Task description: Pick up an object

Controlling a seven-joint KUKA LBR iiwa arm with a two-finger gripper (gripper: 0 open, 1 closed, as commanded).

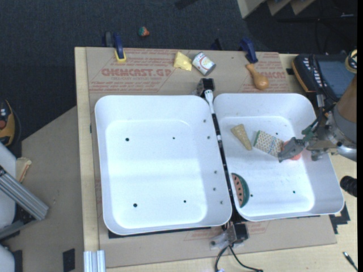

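The right bin (306, 200) holds a tan wedge (241, 136), a green-and-tan patterned block (265, 143), a small red piece (295, 156) and a watermelon slice (240, 189) against its left wall. My gripper (289, 150) reaches in from the right and hangs low over the bin's middle. Its dark tip is just right of the patterned block and over the red piece, which is partly hidden beneath it. Nothing is visibly lifted.
The left bin (113, 152) lies beside the right one. On the board behind the bins lie a yellow wedge (182, 61), a small white can (203, 63) and an orange-brown pear-shaped toy (258, 78). Blue clamps (118, 45) hold the back edge.
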